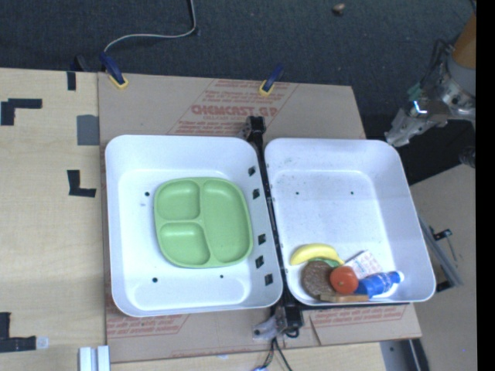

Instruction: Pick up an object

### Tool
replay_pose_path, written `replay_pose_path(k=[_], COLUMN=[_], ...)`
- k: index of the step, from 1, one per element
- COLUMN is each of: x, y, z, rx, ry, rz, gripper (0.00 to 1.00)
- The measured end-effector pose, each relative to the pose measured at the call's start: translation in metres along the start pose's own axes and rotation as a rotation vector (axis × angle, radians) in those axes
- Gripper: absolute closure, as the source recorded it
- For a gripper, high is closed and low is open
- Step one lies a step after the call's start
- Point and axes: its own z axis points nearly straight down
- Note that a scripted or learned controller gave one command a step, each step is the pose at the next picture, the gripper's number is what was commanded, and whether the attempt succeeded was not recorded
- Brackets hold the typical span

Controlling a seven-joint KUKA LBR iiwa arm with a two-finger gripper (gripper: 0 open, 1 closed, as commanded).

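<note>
Dark carpeted floor surrounds a pale wooden tabletop [46,207], on which a cardboard sheet [232,107] carries two shallow white bins side by side. The left bin [128,284] holds a green divided plate [203,222] lying flat near its centre. The right bin [348,161] has its contents crowded into the near corner: a yellow banana [315,253], a brown round item [315,278] that may be a cookie or patty, a red ball-like object [345,280], a blue and white bottle [379,282] and a small white packet [366,263], all touching or just beside one another.

The arm's hand [414,118] hangs outside the right bin, beyond its far right corner and well apart from the cluster. The view is too blurred there to tell how its fingers stand; nothing is seen held.

Assessment: the pick is at the approach step, with no object yet engaged. The next move calls for travel over the bin wall toward the near corner, then a descent on one item. The banana, at the cluster's edge, appears the least obstructed; the others are tightly packed against the bin wall.
</note>
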Motion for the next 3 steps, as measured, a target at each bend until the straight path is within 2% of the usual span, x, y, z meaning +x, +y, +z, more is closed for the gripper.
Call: replay_pose_path(k=[1,2,3], x=[0.076,0.169,0.125], y=[0.016,0.023,-0.013], z=[0.028,0.042,0.003], rx=[0.002,0.002,0.001], ry=[0.002,0.003,0.000], rz=[-0.002,-0.003,0.000], gripper=[1.00,1.00,1.00])
